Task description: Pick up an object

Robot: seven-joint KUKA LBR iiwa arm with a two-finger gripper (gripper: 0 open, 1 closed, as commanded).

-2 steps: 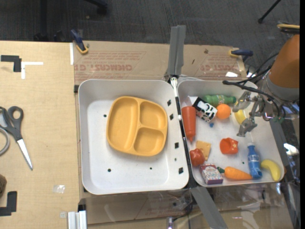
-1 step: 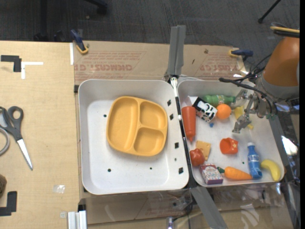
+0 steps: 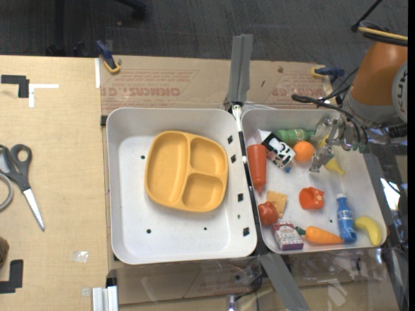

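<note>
The gripper (image 3: pixel 322 155) hangs open over the right bin (image 3: pixel 375 180), near its back edge. An orange ball (image 3: pixel 303 151) lies just beside it.

Red print, upside down and mirrored beyond sure reading, on the cardboard sheet (image 3: pixel 162 83) behind the bins; markings on the small pink box (image 3: pixel 287 236) and the blue bottle (image 3: pixel 344 219) too small to read.

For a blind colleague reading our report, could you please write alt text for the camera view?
A robot gripper hangs over the right white bin, which holds toy food such as an orange, a carrot and a banana. The left white bin holds a yellow divided plate.
</note>
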